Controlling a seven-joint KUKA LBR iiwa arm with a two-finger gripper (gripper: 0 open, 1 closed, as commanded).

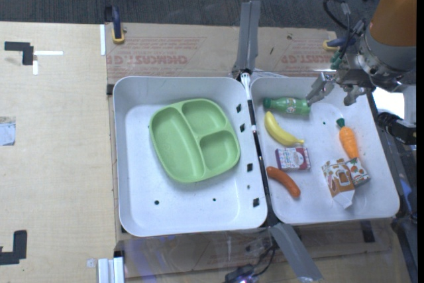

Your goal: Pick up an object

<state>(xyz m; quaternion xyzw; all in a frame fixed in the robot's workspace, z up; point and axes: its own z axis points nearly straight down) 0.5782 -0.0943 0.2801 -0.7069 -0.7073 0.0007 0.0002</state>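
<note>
Green bottle (287, 105): unlifted, lying in right bin (384, 209).
Hand (333, 91): I see it spread wide, holding nothing; pick remains.

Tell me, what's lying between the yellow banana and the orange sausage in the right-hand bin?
In the camera view, a small red-and-white packet lies between the banana and the sausage, slightly to the right of the line joining them.
</note>
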